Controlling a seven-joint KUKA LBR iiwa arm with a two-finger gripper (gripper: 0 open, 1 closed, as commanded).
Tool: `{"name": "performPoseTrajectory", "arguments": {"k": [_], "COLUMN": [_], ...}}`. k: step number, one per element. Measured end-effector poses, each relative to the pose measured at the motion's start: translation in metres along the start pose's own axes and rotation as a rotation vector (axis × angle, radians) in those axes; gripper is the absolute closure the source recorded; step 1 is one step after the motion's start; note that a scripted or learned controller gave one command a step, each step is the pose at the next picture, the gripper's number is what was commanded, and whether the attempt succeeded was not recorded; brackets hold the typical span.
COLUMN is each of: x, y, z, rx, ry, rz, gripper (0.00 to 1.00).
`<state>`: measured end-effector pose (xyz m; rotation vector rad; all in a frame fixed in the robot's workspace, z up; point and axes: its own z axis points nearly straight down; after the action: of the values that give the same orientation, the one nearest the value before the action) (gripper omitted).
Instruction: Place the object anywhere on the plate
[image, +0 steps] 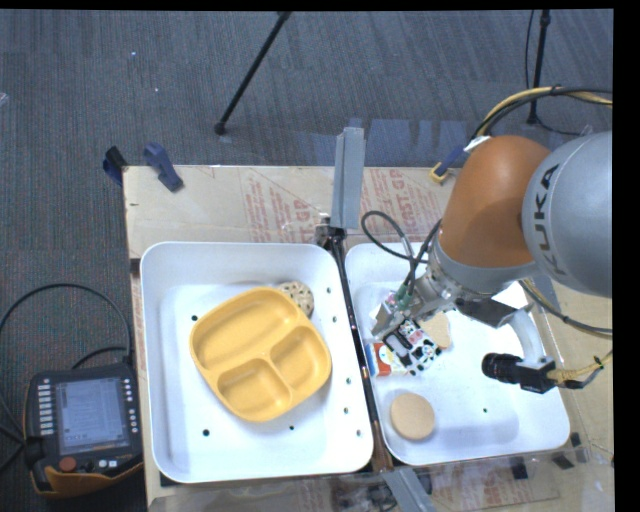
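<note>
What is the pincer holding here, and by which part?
Cannot be told: the pincer sits low over small objects in the right bin, its tips hidden.

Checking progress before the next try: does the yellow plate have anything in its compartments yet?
Empty. All three compartments of the yellow plate show bare yellow; the round cracker lies just beyond its far rim, in the left bin.

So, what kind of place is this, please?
Probably a robotics lab: a KUKA arm reaches over two white bins on a bench, a teach pendant lies on the carpet, and a stand's legs show behind.
</note>
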<state>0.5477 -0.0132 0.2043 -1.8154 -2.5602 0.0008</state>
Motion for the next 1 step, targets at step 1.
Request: {"name": "performPoseTrajectory", "arguments": {"k": [1], "x": [0.0775], "y": [0.0207], "z": [-0.0157], "rx": [0.002], "ry": [-0.001], "rz": [-0.216], "gripper": [1.0]}}
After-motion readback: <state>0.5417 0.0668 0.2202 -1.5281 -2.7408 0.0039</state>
